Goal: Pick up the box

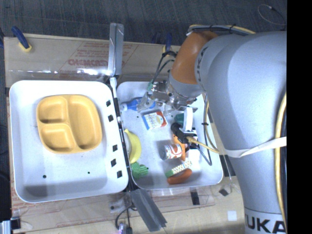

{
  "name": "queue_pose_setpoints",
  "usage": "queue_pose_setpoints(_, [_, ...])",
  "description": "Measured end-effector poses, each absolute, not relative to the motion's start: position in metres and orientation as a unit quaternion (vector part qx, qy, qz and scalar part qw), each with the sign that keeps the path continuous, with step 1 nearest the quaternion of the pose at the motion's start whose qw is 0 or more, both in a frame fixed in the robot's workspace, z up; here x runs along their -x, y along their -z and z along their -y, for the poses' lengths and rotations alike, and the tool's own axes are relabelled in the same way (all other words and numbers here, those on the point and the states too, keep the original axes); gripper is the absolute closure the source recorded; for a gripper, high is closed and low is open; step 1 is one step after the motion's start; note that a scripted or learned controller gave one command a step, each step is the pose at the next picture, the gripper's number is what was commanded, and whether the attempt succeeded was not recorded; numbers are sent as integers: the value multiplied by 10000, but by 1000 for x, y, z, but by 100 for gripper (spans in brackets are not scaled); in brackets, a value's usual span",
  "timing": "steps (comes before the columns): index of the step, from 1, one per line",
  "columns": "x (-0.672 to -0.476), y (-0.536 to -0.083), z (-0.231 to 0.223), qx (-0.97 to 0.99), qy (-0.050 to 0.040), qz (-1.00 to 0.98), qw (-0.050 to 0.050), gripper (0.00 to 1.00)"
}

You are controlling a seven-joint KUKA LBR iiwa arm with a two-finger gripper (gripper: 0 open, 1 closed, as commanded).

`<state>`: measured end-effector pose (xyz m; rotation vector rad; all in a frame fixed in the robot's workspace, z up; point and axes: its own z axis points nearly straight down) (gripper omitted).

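The left bin (19, 145) holds a yellow divided plate (68, 122). In the right bin (146, 180), a banana (133, 146) lies by the left wall. The small white box (154, 119) sits mid-bin, just below the claw (158, 100), near a can (172, 152). Whether the claw is wide or narrow, I cannot tell.

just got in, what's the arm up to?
The grey KUKA arm reaches in over the right white bin, its tool low above the clutter at the bin's far end. A small white box with a red label lies just below it, not visibly gripped. The left white bin holds a yellow divided tray.
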<state>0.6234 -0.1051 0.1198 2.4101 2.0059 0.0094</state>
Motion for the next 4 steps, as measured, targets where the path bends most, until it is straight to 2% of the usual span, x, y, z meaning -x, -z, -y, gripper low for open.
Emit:
queue_pose_setpoints(1, [-623,-120,105,-7686,-30,-6397,30,0])
queue_pose_setpoints(2, [-575,-91,109,-7721,15,-6354,-18,0])
queue_pose_setpoints(3, [-575,-101,109,-7711,20,-6367,-24,100])
queue_pose_setpoints(4, [-565,-91,97,-8671,20,-4981,-30,100])
